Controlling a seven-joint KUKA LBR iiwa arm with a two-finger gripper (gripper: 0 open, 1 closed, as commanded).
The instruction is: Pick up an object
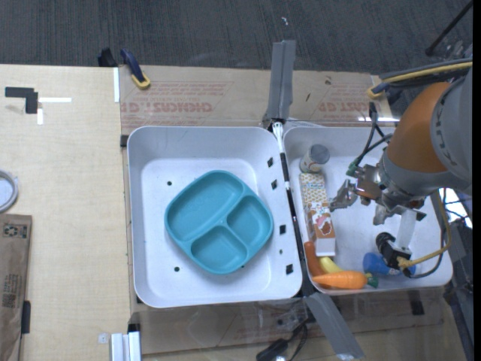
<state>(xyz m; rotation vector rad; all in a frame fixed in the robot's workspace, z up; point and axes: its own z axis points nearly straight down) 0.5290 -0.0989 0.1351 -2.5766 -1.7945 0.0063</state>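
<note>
Now, worktop (pixel 60 141): pale board carrying two white bins side by side, touching along a middle wall.
Left bin (pixel 146 201): one teal plate (pixel 218 220) with three compartments, lying flat near the middle.
Right bin (pixel 349 235): holds all the small things that could be picked.
Box (pixel 317 213): long, narrow carton, pale with red-brown print. Lies flat along the bin's left wall, just left of the end effector and apart from it.
Cup (pixel 316 158): small, grey and round, in the far left corner just beyond the box's far end. Cup or can, cannot tell.
Carrot (pixel 342 280): orange and tapered, lying along the near wall past the box's near end.
Yellow piece (pixel 328 265): short and curved, touching the carrot's upper side. Kind unclear.
Red-orange piece (pixel 308 253): thin strip between box and left wall. Mostly hidden, kind unclear.
Blue piece (pixel 373 263): small and rounded, at the carrot's right tip. Partly covered by robot parts.
Arm (pixel 428 134): grey with an orange band, enters from the right and hangs over the right bin. Covers much of its floor and right wall.
End effector (pixel 362 194): metal, over bare bin floor right of the box. Spread or pressed together, cannot tell, because the wrist blocks the view.
Worktop's left edge: tape roll (pixel 4 192) and brown packet (pixel 15 269), both cut off by the frame.
</note>
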